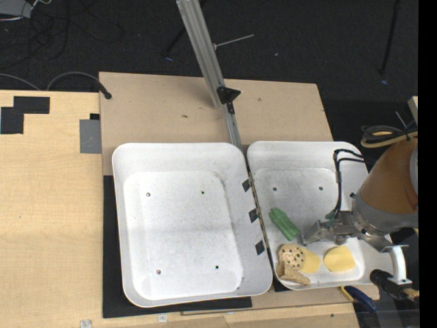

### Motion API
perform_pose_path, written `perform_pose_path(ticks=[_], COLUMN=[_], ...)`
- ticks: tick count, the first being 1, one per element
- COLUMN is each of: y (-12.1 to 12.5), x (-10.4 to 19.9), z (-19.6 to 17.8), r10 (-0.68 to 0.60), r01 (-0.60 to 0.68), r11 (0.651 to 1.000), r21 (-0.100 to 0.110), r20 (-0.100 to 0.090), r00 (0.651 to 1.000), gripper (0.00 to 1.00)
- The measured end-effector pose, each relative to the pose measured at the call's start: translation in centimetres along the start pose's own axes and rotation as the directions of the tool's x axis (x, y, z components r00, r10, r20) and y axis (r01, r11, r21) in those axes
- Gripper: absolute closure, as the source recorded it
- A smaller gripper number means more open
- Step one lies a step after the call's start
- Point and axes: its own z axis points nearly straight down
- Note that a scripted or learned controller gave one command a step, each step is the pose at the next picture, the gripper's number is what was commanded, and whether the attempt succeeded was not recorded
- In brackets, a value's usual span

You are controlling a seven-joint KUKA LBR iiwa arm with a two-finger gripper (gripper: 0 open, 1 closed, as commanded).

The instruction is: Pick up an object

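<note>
My gripper (315, 231) is low inside the right bin (300, 157), reaching in from the right, with its tip just right of a green elongated object (283, 223) lying at a slant. In front of it, along the bin's near wall, lie a speckled cookie-like piece (291, 255), a small yellow piece (311, 262), a tan scrap (295, 274) and a larger yellow block (339, 259). I see nothing lifted off the bin floor. The arm's orange band (390, 182) and grey wrist cover the bin's right side.
The left bin (126, 183) sits beside the right one, joined by black clips (253, 214) along the shared wall. A metal rail (205, 50) rises behind the bins. Cables (345, 157) hang near the arm.
</note>
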Motion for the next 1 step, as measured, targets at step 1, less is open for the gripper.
perform_pose_path(ticks=[1], y=[-0.12], x=[-0.13], z=[-1.03], r10=[0.006], r01=[-0.006], r11=[1.0], r21=[0.002], r20=[-0.001], r00=[1.0], gripper=[1.0])
